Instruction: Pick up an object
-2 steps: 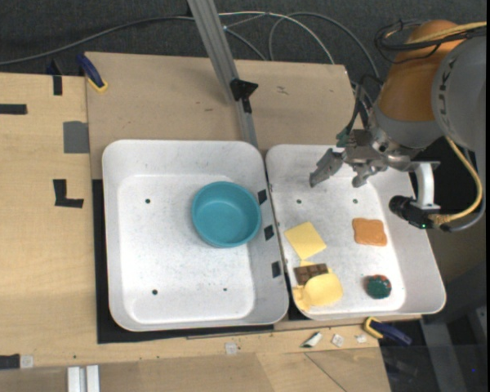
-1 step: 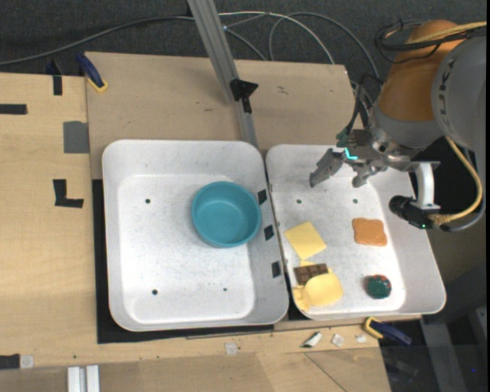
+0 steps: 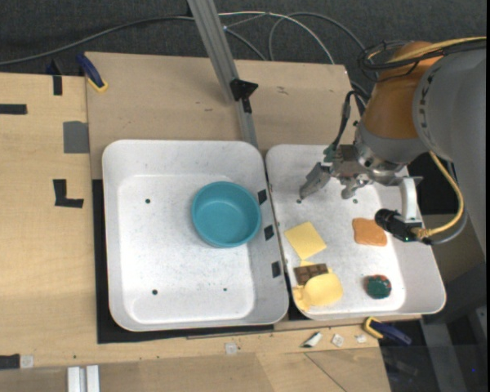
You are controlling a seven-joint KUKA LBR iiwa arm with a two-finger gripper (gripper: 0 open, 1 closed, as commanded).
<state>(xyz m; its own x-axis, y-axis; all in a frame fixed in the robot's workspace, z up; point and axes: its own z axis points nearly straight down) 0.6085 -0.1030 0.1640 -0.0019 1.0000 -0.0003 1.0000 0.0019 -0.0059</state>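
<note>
You see the arm [image 3: 449, 88] at the frame's right as a bulky, rounded grey shell with a broad orange band [image 3: 392, 109] above the wrist. Black and yellow cables loop around it. The grey metal gripper [image 3: 333, 184] ends in two slim fingers, with a white bracket alongside.

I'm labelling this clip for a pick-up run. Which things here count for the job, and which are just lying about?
For the job: end effector; yellow square; orange piece; green ball; yellow lump; brown block; blue bowl.

Lying about: cables; metal pole; clamp.
</note>
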